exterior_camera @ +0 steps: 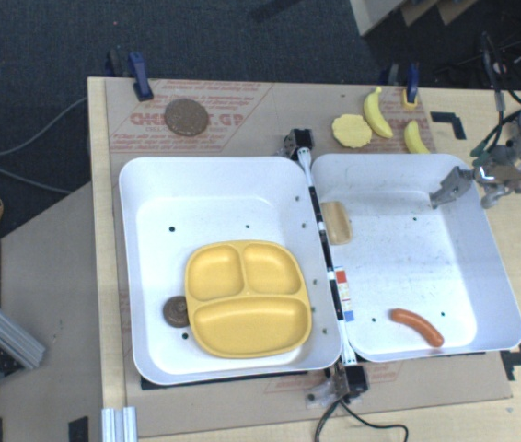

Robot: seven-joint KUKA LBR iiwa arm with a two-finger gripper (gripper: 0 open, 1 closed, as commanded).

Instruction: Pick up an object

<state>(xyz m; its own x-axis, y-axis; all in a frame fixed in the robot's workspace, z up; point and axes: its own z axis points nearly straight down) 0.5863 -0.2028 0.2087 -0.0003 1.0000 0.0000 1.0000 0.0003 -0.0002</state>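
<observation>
Hovering over the right bin [481, 247] rim — gripper [470, 190], jaw state indiscernible; sausage [416, 327] well below, untouched.

bins [214, 187]: smooth white plastic | tray [247, 297]: matt yellow plastic | bench [113, 247]: wood

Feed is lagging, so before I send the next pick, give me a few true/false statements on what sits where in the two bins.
1. The yellow divided plate lies in the left bin. True.
2. The sausage lies in the left bin. False: it lies in the right bin, near its front edge.
3. The gripper holds the sausage. False: it is at the right bin's far right corner, apart from it.
4. A brown disc lies beside the plate's left edge. True.
5. Two bananas lie on the bench beyond the bins. True.
</observation>
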